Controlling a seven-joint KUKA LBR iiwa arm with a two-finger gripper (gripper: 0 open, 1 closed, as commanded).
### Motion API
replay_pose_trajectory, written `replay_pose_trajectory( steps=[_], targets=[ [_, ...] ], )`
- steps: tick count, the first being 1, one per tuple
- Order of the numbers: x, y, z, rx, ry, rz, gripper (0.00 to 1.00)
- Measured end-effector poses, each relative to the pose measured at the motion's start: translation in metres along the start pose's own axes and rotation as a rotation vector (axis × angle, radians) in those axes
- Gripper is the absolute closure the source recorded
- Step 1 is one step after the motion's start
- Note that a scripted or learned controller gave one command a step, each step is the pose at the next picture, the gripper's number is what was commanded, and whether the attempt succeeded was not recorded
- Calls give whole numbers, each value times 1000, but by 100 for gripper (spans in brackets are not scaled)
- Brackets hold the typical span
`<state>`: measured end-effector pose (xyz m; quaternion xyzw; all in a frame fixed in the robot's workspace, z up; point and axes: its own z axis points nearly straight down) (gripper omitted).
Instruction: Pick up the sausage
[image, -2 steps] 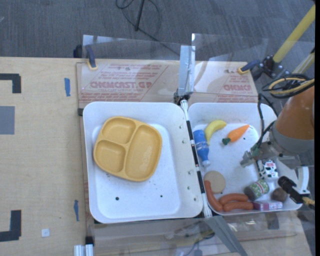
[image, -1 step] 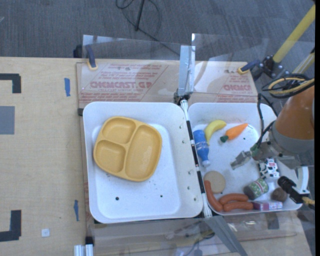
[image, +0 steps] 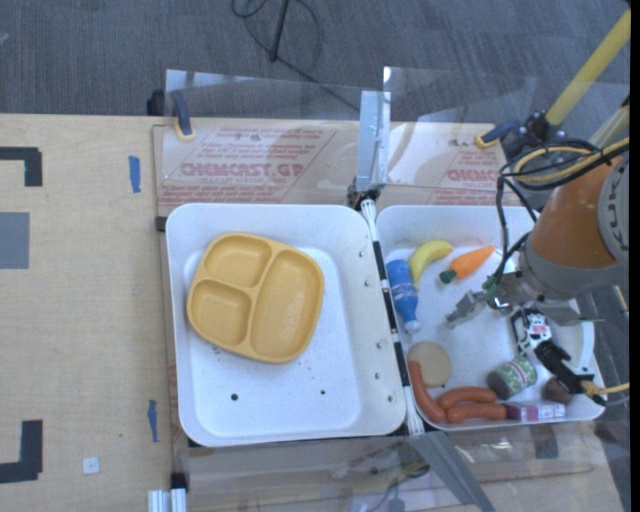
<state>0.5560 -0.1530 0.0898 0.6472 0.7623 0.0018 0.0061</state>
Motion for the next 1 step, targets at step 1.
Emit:
replay_pose_trajectory(
  steps=[1],
  targets=[
    [43, -43, -1, -4, -1, -152, 0]
  ],
)
